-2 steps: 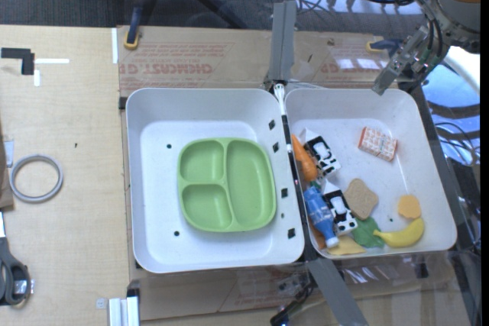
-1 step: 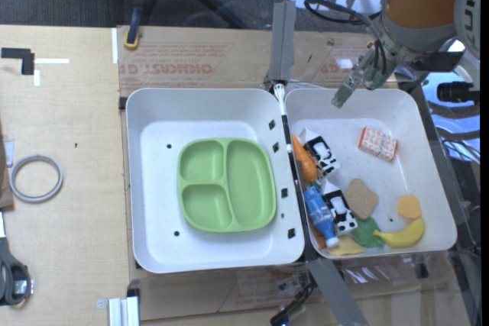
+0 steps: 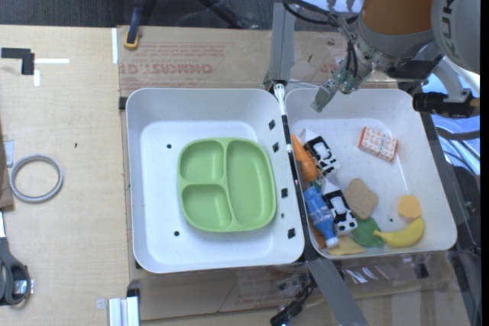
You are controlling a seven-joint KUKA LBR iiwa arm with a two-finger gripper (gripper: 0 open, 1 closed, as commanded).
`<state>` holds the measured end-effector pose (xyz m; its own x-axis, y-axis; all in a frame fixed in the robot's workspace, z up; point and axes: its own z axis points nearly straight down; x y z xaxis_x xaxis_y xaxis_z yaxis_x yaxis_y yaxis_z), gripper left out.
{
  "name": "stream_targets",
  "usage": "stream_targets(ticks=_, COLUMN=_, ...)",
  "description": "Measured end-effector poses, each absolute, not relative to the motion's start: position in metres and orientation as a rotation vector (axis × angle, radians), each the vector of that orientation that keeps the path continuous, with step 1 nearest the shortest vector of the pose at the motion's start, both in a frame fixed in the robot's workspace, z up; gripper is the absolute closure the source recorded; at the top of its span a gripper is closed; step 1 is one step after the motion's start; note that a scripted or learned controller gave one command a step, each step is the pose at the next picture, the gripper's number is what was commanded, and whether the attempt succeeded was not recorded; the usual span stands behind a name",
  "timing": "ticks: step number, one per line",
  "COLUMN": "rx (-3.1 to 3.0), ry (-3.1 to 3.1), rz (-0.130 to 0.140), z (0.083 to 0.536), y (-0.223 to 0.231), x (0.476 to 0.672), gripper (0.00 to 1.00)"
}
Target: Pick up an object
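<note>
I see the pincer [image 3: 327, 95] hanging over the far left corner of the right bin [image 3: 430, 178], tilted down and to the left from the wrist. Whether its tips are spread or pressed together I cannot tell from this angle; nothing shows between them.

Candidate objects all lie nearer the camera than the pincer, apart from it. Right of it and a little nearer sits a pink-and-white patterned block [image 3: 378, 143]. Almost directly nearer, along the bin's left wall, I note an orange carrot-like piece [image 3: 303, 159], a black-and-white item [image 3: 322, 153] beside it, then a blue bottle [image 3: 318, 214] further on. A slice of bread [image 3: 361, 198], an orange disc [image 3: 409, 206] and a banana [image 3: 402, 235] lie well nearer and to the right.

Left of the pincer, across the divide, the left bin [image 3: 149, 187] carries a green sectioned tray [image 3: 227, 185].
</note>
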<state>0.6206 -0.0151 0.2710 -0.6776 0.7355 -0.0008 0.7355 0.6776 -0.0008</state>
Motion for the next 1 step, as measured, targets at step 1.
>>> stream_targets(ticks=1, rx=1.255, ry=2.881, rz=-0.002, z=0.2571, y=0.0651, x=0.5777, gripper=1.0)
